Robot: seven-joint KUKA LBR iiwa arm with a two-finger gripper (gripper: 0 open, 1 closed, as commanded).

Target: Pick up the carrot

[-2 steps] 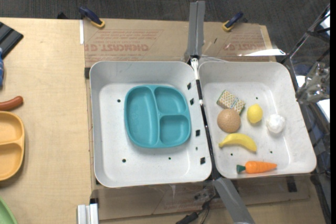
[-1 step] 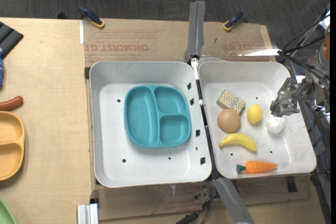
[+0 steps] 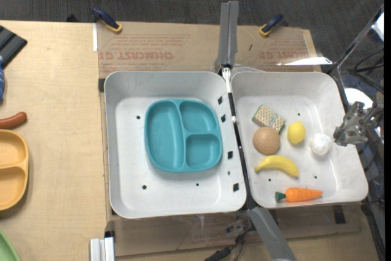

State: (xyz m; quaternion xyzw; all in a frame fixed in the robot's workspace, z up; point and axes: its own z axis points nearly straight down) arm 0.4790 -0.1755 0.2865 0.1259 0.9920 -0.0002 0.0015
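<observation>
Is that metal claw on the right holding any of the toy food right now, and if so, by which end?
Nothing is held. The two-finger metal gripper sits at the right bin's edge, and the orange toy carrot lies untouched near the bin's front.

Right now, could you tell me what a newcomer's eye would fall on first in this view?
Probably the teal divided plate, alone in the middle of the left bin. Next, the bright food in the right bin: an orange carrot near its front edge, a banana just behind it, and a lemon. The claw sits at that bin's right rim.
</observation>
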